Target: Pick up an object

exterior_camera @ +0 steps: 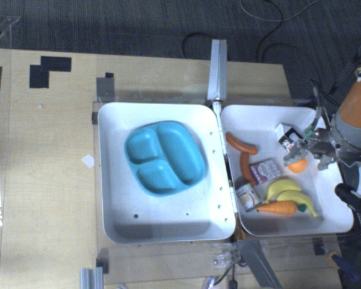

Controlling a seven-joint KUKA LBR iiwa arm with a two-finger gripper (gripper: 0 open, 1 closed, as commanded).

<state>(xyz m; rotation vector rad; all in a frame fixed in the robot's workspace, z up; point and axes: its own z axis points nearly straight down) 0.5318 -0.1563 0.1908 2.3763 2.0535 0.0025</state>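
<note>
In the left bin (108, 179) we see a blue divided plate (165, 157) lying near its centre. In the right bin (334, 221), sausages (243, 152), a packet (266, 171), bananas (289, 191) and a carrot (280, 208) crowd its left and front edges. The gripper (301, 152) hovers at a small orange ball (297, 166); we cannot tell how its jaws stand.

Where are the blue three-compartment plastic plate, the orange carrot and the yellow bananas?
Blue three-compartment plastic plate (166, 157): camera view, on its central divider.
Orange carrot (278, 208): camera view, middle of its body.
Yellow bananas (287, 189): camera view, on the upper curved fruit.
</note>
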